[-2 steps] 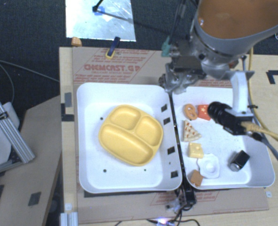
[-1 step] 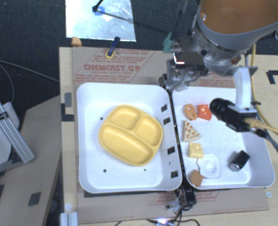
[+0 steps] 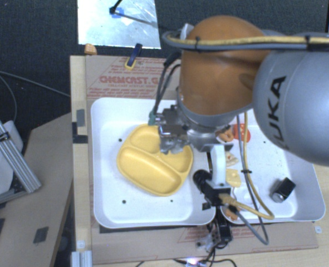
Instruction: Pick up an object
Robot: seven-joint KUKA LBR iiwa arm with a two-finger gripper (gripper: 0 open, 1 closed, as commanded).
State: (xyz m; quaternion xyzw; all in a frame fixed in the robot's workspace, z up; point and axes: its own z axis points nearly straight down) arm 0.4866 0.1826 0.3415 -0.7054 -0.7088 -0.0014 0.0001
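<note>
Two white bins (image 3: 106,204) rest on brown cardboard (image 3: 119,79) (printed red).

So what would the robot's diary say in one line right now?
gripper: over yellow divided plastic plate | plate: lying in left white bin | small black-and-silver cylinder: right white bin

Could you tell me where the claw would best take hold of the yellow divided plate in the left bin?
Probably the yellow divided plate's raised outer rim at its lower left, approached from above: it lies flat and is too wide to span, while the arm covers its upper right edge.
</note>
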